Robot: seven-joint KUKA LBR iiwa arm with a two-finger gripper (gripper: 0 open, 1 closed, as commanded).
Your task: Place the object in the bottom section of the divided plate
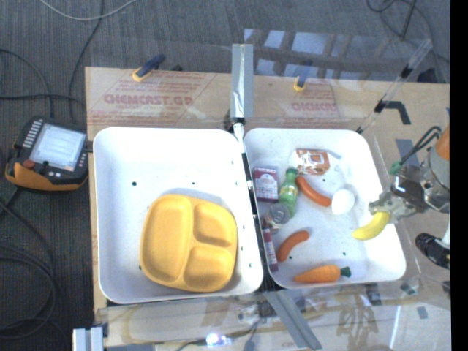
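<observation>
**binwatcher:** So where is this run at? The yellow divided plate (189, 244) sits in the left bin (117, 167) and all three sections look bare to me. Nothing delivered, so the drop into the bottom section is all still to do.

**kuka_fan:** Agreed, early days. The gripper (386, 205) is over at the right edge of the right bin (380, 269), and the banana (370, 226) is right up against its tip, the top end of the fruit seemingly tucked in at the fingers. I'd guess that's the object it's after.

**binwatcher:** Is it actually holding it though?

**kuka_fan:** Honestly can't tell. It's all a small grey blob from this angle, so I can't make out whether the claw is spread, closed, or clamped on the banana. Could just be touching it.

**binwatcher:** Fair. The rest of the right bin is untouched clutter: white egg (342, 200) just left of the banana, carrot (319, 274) near the front wall, two sausages (292, 243), a green bottle (288, 189), and some small cartons.

**kuka_fan:** Right, and the plate is well apart from the gripper, a whole bin across. So if the grab is good, lift, carry left and release over the near section all remain.
</observation>
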